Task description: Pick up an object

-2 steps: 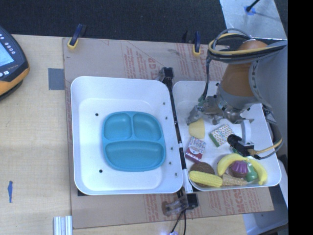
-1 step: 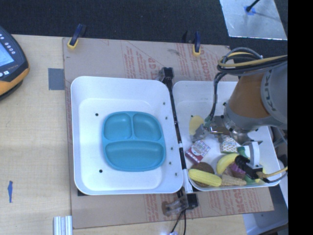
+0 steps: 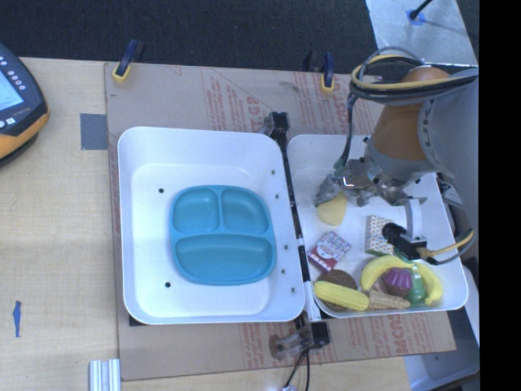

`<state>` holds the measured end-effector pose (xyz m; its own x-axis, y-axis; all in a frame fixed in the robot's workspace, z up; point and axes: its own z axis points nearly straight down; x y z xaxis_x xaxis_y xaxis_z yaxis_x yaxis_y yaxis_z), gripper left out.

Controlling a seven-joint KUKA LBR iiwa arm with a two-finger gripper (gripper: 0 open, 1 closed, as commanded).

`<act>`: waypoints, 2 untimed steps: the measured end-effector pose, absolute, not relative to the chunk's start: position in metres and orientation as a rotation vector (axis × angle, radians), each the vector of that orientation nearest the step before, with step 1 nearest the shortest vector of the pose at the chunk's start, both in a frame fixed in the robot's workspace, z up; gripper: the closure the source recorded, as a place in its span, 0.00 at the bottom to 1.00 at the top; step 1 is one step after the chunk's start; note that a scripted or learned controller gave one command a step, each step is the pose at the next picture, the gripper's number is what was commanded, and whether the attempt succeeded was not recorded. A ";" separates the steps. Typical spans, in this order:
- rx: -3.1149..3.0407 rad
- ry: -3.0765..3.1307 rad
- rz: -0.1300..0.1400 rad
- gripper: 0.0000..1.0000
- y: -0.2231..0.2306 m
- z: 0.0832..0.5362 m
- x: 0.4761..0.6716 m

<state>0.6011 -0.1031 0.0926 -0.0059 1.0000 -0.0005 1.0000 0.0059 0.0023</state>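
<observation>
Gripper (image 3: pixel 335 191) is hovering over the pale yellow piece (image 3: pixel 332 211) at right bin (image 3: pixel 305 157) centre-left, grip state unclear; should descend straight, centred.

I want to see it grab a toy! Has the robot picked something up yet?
Not yet. The gripper is down in the right bin, just above the pale yellow piece. I can't see anything lifted. The corn and banana lie in the bin. Grabbing and lifting is left.
</observation>
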 end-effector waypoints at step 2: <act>2.217 2.234 -0.008 1.00 -0.096 0.102 0.591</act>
